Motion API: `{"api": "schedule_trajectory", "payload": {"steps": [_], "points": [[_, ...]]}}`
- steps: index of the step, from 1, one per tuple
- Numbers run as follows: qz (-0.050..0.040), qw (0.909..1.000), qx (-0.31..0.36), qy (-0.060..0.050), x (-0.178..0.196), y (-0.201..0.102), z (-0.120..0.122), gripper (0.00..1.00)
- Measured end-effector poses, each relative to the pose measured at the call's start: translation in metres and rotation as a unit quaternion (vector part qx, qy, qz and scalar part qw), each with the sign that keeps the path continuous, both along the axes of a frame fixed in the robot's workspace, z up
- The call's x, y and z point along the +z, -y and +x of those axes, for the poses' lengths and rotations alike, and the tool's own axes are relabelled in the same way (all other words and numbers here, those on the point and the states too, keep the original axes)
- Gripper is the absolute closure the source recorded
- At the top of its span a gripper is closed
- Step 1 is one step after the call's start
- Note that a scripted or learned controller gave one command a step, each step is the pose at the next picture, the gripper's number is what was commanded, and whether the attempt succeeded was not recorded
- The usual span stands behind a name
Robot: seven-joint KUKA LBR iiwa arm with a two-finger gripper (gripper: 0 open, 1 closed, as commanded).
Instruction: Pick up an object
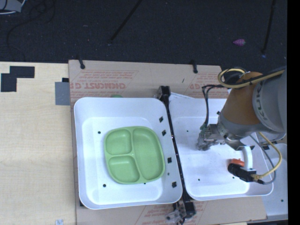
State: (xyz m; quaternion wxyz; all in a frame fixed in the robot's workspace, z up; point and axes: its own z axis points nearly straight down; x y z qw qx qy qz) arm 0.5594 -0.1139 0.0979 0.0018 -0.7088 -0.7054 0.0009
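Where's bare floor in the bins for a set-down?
Right bin: near-left floor, between the divider and the gripper. Left bin: strips between the green plate and the walls, widest at the far side. Crowded: right bin's right side, under the arm.

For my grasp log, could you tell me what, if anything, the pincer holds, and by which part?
Nothing visibly held: the pincer is low in the right bin with no object at it; the green plate lies in the left bin.

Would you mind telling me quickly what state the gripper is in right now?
Gripper: cannot be told whether it is open or closed; it is over the right bin, seen from above.
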Motion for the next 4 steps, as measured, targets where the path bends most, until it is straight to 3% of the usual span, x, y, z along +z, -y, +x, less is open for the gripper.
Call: {"api": "schedule_trajectory", "payload": {"steps": [1, 3, 4], "points": [[-0.0003, 1.0000, 0.003, 0.002, 0.050, -0.009, -0.004, 1.00], [-0.0008, 1.0000, 0.003, 0.003, 0.155, 0.003, 0.001, 1.00], [0.0004, 1.0000, 0.004, 0.000, 0.139, -0.050, -0.003, 1.00]]}}
